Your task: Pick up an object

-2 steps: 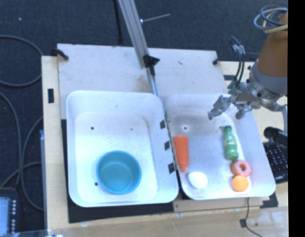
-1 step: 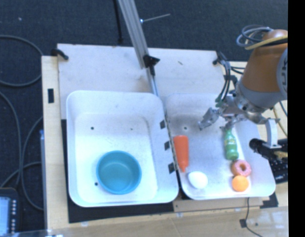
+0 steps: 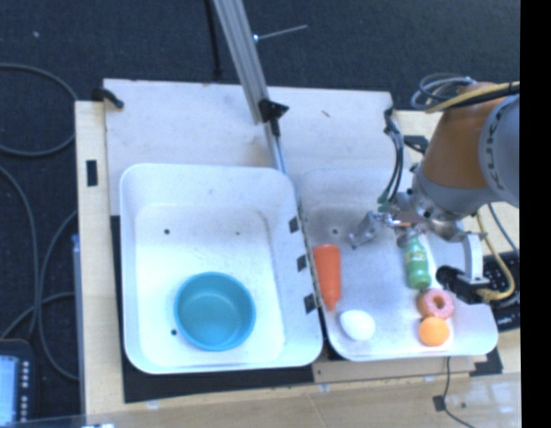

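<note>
The right bin (image 3: 382, 199) holds an orange carrot (image 3: 326, 275) along its left wall and a white egg (image 3: 357, 325) below it. A green bottle (image 3: 417, 264), a pink donut (image 3: 435, 304) and an orange ball (image 3: 434, 331) lie on the bin's right side. My gripper (image 3: 361, 234) hangs low over the middle of this bin, up and right of the carrot and left of the bottle. I see nothing held in it. The orange-banded wrist (image 3: 458, 159) rises behind it at the right.
A blue bowl (image 3: 215, 310) sits in the left bin (image 3: 168, 203) near its front. A slanted metal rail (image 3: 249, 61) runs down from the top to the gap between the bins. Cables (image 3: 489, 275) hang by the right bin's right rim.
</note>
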Controlling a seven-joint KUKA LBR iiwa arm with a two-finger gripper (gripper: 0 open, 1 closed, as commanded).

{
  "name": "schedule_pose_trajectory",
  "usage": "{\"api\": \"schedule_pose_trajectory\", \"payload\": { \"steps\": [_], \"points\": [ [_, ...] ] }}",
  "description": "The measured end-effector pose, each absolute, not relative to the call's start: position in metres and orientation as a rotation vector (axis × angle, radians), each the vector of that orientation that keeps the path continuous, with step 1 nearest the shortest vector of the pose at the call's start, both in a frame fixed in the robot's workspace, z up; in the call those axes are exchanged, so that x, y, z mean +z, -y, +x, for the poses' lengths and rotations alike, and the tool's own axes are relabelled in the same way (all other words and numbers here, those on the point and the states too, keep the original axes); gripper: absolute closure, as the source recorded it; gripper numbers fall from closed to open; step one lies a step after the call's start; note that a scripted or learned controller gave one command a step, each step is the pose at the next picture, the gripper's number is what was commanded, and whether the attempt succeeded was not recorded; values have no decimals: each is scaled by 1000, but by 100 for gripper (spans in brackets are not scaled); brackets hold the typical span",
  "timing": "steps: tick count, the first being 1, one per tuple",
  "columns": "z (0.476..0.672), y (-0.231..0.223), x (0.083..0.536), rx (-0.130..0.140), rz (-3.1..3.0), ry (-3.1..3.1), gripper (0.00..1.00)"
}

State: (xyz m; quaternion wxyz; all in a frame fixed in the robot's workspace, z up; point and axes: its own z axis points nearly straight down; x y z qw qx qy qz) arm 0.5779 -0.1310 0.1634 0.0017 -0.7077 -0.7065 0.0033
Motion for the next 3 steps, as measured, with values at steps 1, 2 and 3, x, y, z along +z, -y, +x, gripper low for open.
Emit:
{"api": "schedule_pose_trajectory", "payload": {
  "steps": [1, 2, 3],
  "points": [
    [573, 138, 100, 9, -2221, 2218, 0],
    [577, 137, 118, -7, -2231, 2215, 100],
    [584, 142, 182, -8, -2223, 2225, 100]
  ]
}}
